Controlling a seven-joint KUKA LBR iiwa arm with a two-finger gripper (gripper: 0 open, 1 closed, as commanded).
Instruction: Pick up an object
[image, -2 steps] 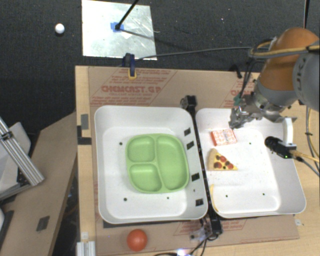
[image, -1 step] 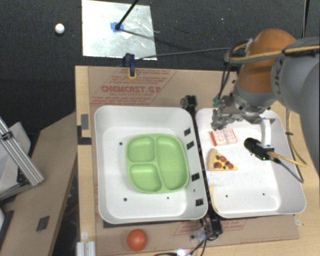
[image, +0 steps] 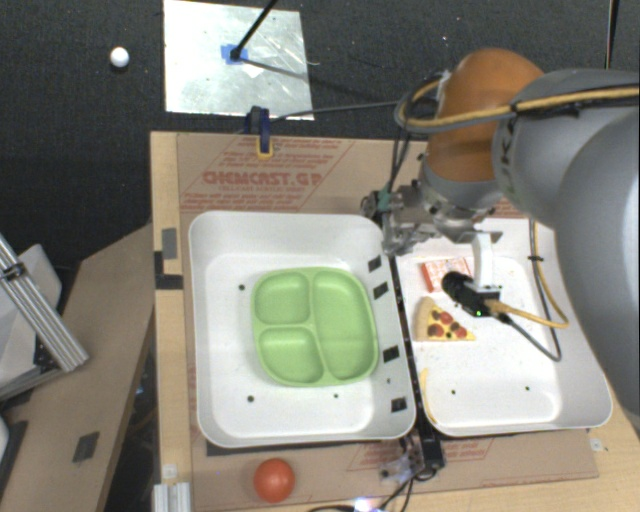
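A toy pizza slice (image: 443, 324) lies in the right bin (image: 520, 400), near its left wall. Just behind it rests a small red-and-white packet (image: 438, 270), partly covered by the arm's hardware. My gripper (image: 399, 236) hangs over the far left corner of the right bin, close to the divide between the bins, behind and left of the packet. I see nothing between its tips. A green divided plate (image: 313, 325) lies flat in the middle of the left bin (image: 225, 400).
An orange ball (image: 273, 480) sits on the bench in front of the left bin. A blue clamp (image: 260, 128) stands at the back edge of the board. The grey arm (image: 580, 180) covers the right bin's far right part.
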